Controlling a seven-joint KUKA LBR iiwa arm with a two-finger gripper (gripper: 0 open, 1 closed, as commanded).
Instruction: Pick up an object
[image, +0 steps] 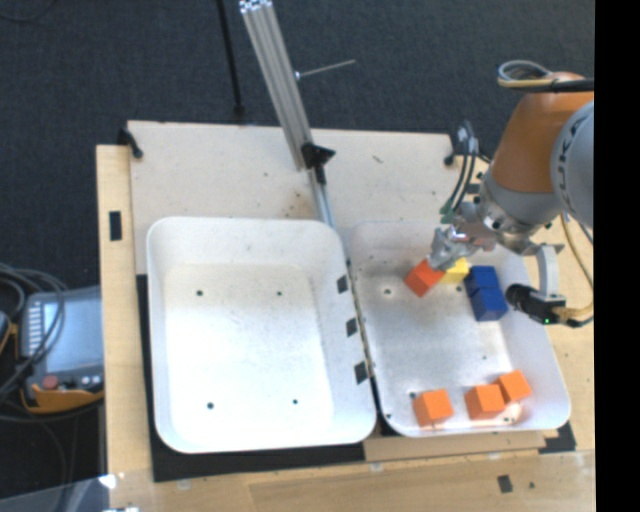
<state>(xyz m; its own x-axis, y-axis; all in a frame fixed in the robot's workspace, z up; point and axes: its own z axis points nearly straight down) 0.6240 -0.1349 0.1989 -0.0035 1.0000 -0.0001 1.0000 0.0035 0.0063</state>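
Hovering my gripper (447, 250) over the orange block (424, 277) near the right bin's (400, 420) far edge; grip state unclear. Crowding yellow (458, 269) and blue (485, 291) blocks could spoil the grasp.

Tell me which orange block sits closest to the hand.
The tilted orange block beside the yellow block, under the hand; the other three line the bin's near edge.

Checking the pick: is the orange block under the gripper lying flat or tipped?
Tipped. The orange block sits cocked on an edge in the right bin, unlike the flat blue block.
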